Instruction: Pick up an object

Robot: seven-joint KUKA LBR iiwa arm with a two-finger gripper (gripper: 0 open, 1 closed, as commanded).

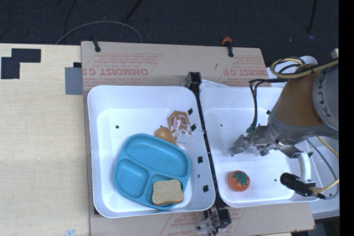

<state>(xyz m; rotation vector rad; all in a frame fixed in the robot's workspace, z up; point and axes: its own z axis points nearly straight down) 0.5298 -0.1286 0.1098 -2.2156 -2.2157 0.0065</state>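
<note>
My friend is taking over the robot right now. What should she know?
Gripper: over the right bin, nothing seen in it; can't tell if open or shut.
Things: orange tomato toy on the right bin floor, just below the gripper in the camera view. Left bin has a blue tray with a slice of bread on it, plus a small brown item.
Done: nothing lifted.
Left: grab one object.

the grey arm with its orange band [298,103] reached in from the right edge of the bench, bent down over the right bin. its metal two-finger gripper [241,146] pointed left, low near the middle of that bin's floor, with nothing between its fingers.
</note>
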